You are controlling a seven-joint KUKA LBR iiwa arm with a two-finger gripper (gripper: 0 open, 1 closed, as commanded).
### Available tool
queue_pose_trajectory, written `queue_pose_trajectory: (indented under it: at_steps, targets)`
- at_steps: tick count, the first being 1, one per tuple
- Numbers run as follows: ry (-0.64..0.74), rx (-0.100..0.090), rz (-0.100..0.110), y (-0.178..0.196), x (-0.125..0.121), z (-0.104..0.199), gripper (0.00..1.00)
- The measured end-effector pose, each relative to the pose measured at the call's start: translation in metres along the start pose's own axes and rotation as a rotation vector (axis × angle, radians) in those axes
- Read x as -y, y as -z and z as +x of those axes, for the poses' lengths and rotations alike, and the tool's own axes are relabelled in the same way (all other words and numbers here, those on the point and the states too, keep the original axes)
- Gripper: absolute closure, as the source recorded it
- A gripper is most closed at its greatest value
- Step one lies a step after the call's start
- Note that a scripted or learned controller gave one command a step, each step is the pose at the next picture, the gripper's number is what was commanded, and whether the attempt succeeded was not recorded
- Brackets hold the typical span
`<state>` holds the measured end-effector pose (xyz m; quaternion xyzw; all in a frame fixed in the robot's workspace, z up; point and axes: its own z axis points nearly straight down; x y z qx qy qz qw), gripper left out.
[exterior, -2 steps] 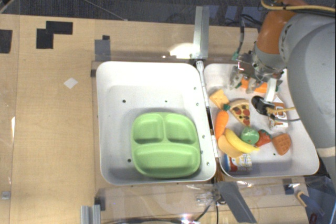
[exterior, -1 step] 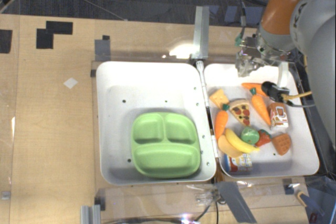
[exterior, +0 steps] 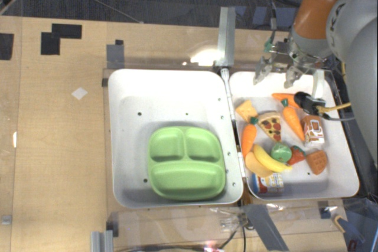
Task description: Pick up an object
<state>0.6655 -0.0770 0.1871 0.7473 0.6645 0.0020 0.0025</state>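
My gripper (exterior: 276,76) hangs over the far side of the right bin (exterior: 345,177), its two fingers spread apart and open with nothing between them. Just below it in the bin lie a yellow cheese wedge (exterior: 245,110), a pizza slice (exterior: 271,125), an orange carrot (exterior: 292,119) and a second carrot (exterior: 248,137). Nearer the front are a banana (exterior: 270,160), a green pepper (exterior: 282,152), a small carton (exterior: 313,130), a brown toast-like piece (exterior: 317,162) and a can (exterior: 269,183).
The left bin (exterior: 127,97) holds a green divided plate (exterior: 186,162). A metal post (exterior: 227,32) stands at the far end of the wall between the bins. The arm's orange band (exterior: 313,6) and cables crowd the right bin's far right corner.
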Motion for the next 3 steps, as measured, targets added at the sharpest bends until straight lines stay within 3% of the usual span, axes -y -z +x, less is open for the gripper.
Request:
queue_pose_trajectory:
  at_steps: [1, 2, 3]
  targets:
    - [0.004, 0.000, 0.003, -0.054, 0.061, -0.058, 0.00]
    - [0.068, 0.000, -0.012, -0.079, 0.060, -0.069, 0.00]
    - [0.272, 0.011, -0.045, -0.081, 0.070, -0.060, 0.00]
